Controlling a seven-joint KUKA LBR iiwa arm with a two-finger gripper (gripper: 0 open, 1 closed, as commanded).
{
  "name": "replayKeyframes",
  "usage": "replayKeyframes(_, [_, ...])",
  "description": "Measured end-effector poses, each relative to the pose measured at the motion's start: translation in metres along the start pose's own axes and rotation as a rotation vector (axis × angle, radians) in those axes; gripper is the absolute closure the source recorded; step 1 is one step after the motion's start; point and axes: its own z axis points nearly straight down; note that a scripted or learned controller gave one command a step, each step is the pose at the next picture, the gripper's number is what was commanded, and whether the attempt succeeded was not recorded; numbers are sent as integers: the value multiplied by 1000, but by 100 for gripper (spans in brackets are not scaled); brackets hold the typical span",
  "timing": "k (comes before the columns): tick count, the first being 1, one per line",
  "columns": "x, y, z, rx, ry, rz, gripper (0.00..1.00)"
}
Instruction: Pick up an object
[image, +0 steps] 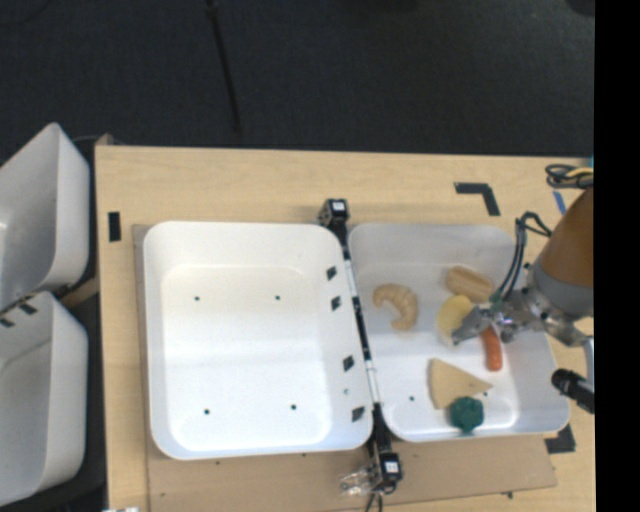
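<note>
While we are reaching in from the right over the right bin (400, 240), our gripper (478, 326) is hovering low among the toy food pieces, and we are unable to tell from this slanted view how it is set or whether anything is caught in it. It is sitting just beside the yellow piece (454, 314) and touching or nearly touching the orange carrot-like piece (492, 350), which is lying directly below our wrist.

We are judging the carrot piece or the yellow piece to be the likeliest target. Both are looking like small moulded plastic: light, stiff and rather slick, so they are probably going to skate across the smooth white floor if we are nudging instead of pinching. We are thinking the carrot is best taken across its narrow middle, with the closing direction square to its long axis.

Elsewhere in the same bin, the croissant (397, 303) is lying apart to the left, a tan bread-like piece (468, 280) is resting near the back, and the wedge of cheese (456, 383) is lying toward the front with a dark green lump (465, 412) touching its lower edge. The left bin (155, 300) is lying alongside, across the divider.
</note>
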Motion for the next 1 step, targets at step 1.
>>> replayKeyframes(1, [23,-51,13,7,3,4,0])
